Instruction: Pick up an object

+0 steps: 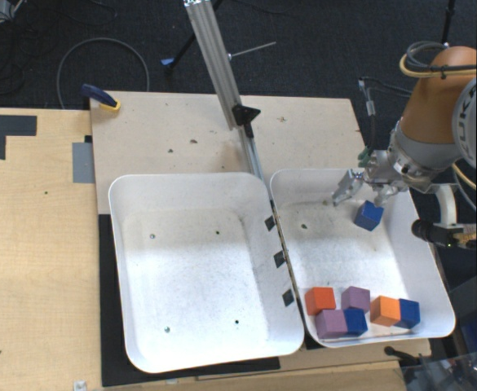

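From my seat the hardest part to read is the gripper (pixel 367 187) itself: its metal parts are small and tangled against the white bin wall. I can see one thin finger splayed out to the left and the rest bunched under the wrist, so I read the fingers as spread. A blue cube (pixel 369 216) sits just below and near them, tilted on an edge or corner, and I cannot tell whether it touches a fingertip or hangs free of the bin floor; it is not visibly clamped between the fingers. The arm (pixel 434 112) is cut off at the right edge, so I only get its orange band and grey wrist.

The right bin (pixel 328 251) holds the blue cube toward its far right part and a cluster of blocks at its near edge: an orange cube (pixel 320 300), a purple cube (pixel 355 297), a larger purple block (pixel 331 323), a small blue cube (pixel 355 322) pressed against it, another orange cube (pixel 385 309) and a blue cube (pixel 408 313) at its right side. They crowd together, partly hiding each other's faces.

The left bin (pixel 189 267) shows only its speckled white floor.

The arm reaches in from the right, wrist bent downward over the far right corner of the right bin. A slanted aluminium rail (pixel 218 63) crosses the tabletop (pixel 181 133) toward the gap between the bins.
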Available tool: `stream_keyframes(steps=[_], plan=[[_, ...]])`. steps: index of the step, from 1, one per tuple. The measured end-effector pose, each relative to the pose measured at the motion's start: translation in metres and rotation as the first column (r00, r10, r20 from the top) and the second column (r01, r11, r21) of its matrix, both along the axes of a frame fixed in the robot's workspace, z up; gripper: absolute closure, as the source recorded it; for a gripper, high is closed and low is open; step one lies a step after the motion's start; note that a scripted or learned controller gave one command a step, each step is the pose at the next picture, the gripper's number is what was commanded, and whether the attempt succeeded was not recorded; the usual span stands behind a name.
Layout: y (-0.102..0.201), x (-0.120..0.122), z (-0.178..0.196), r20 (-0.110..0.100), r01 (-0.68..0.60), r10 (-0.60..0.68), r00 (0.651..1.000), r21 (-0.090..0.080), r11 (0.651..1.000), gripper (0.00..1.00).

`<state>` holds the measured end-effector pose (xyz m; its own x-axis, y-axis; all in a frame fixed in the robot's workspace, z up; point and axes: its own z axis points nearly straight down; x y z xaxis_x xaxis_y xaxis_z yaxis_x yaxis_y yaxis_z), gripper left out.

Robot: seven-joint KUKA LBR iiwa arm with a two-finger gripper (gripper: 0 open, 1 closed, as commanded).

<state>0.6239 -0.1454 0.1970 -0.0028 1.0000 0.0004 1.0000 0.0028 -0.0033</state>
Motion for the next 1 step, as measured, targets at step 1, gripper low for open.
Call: stream_keyframes(steps=[1], plan=[[-0.0342,0.0016,-0.0742,0.015,0.0,0.0,1.0,-0.003,1.0,0.0]])
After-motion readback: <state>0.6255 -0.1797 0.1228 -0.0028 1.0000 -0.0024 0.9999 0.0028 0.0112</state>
